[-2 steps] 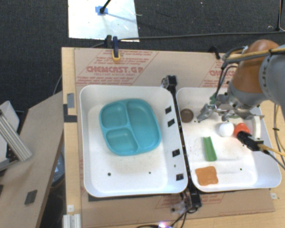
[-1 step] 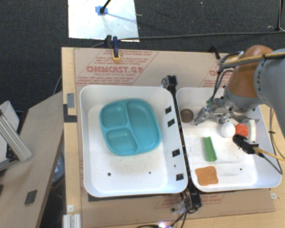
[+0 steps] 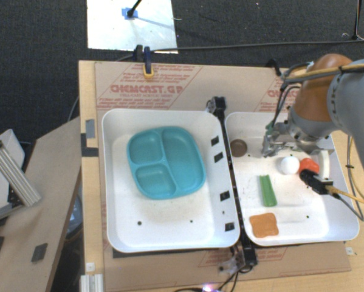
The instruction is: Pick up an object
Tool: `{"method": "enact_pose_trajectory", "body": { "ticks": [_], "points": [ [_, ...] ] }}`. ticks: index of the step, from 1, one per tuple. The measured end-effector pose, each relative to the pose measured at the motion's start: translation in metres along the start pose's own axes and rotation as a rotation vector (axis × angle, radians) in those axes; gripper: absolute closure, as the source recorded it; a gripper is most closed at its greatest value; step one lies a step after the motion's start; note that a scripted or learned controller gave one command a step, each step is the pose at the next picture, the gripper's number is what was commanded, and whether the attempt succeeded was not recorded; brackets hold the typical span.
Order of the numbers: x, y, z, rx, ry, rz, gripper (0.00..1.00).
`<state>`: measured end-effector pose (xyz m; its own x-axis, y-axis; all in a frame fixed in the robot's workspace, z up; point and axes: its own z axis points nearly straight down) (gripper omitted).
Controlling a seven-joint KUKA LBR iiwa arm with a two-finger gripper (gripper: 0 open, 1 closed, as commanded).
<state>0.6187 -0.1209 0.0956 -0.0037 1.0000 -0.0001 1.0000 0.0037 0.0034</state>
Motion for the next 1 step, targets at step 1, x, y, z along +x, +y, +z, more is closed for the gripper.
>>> {"method": "enact_pose_trajectory", "body": {
  "ticks": [1],
  "points": [
    [0.0051,0.0016,-0.0622,-0.001,0.0,-0.001,1.0]
  ]
}}
